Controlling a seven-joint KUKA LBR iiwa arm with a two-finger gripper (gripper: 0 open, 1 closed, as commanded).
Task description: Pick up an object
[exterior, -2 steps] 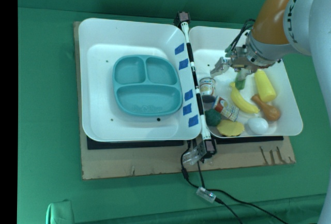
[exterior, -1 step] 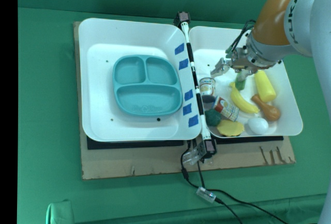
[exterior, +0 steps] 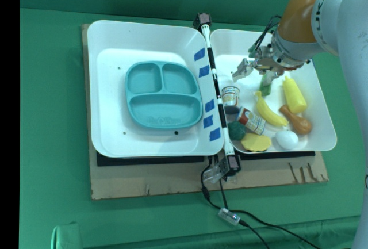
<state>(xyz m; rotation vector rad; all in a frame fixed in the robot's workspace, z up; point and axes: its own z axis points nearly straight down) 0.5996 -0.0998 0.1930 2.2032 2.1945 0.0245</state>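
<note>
Currently the jaws (exterior: 265, 78) hang over the right bin (exterior: 322, 127), clamped on a green object (exterior: 265, 85) near the yellow bottle (exterior: 294, 95).

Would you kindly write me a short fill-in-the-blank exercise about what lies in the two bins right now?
1. The teal divided plate lies in the ____ bin as the camera sees it.
2. The teal divided plate has ____ compartments.
3. The banana lies between the small can and the ____.
4. The strips of tape along the left bin's inner edge are ____.

Missing words: left; three; drumstick; blue
</note>
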